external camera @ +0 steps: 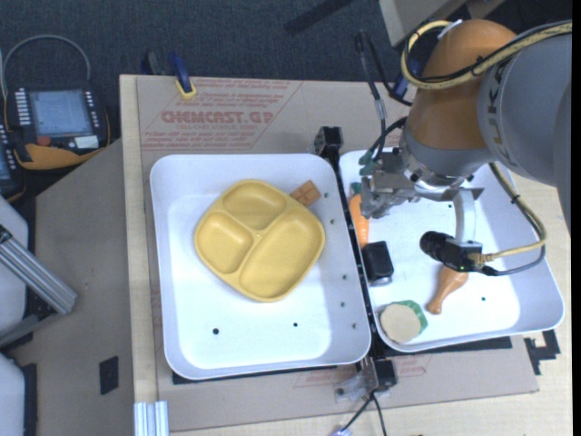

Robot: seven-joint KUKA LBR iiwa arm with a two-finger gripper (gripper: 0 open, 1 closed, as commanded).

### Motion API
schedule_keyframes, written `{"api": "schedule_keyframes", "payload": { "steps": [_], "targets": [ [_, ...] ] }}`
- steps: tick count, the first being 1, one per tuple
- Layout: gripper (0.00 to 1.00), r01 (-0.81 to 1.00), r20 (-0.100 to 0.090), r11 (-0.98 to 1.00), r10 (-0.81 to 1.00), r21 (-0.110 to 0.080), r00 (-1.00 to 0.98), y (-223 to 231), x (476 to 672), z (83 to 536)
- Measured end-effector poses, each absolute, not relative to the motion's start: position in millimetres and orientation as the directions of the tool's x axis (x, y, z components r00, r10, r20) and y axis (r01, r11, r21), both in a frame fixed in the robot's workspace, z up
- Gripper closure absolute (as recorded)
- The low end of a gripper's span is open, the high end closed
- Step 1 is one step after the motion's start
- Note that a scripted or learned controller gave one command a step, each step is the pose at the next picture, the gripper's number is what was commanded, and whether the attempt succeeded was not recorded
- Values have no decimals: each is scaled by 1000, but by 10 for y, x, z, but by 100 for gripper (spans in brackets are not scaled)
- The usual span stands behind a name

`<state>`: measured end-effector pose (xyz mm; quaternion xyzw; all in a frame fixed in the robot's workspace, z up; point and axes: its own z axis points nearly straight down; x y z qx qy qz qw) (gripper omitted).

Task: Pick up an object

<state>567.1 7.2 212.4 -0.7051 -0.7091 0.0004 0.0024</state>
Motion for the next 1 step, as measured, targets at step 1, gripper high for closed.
{"api": "schedule_keyframes", "payload": {
  "steps": [1],
  "targets": [
    [100,1000,2,6,1000,2,-6,603,5700,2269]
  ]
}}
